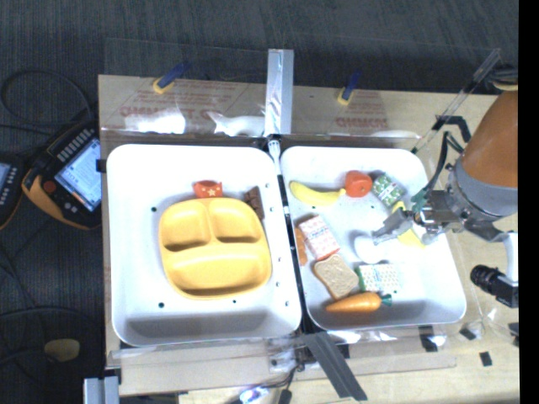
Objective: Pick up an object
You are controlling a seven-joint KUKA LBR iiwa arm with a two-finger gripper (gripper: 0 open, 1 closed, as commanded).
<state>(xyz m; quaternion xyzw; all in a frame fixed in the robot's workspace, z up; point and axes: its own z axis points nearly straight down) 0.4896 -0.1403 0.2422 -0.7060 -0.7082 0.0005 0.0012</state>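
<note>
You can see the gripper (pixel 396 225) low inside the right bin (pixel 438 305), with your arm (pixel 497 154) reaching in over the bin's right wall, its orange band above the grey wrist. Whether the fingers are apart or together you cannot tell; they blur into a pale object just beneath them, and nothing is clearly clamped. Around it lie the things to pick: a banana (pixel 316 193) and a red tomato (pixel 358 183) near the far wall, a green-and-white packet (pixel 388 189) just beside the tomato, a pink box (pixel 319 236), a slice of bread (pixel 335 276), a carrot (pixel 356 303) at the near wall. In the left bin (pixel 126 225) sits a yellow divided tray (pixel 215 247). Both bins rest on your desk (pixel 404 112).
</note>
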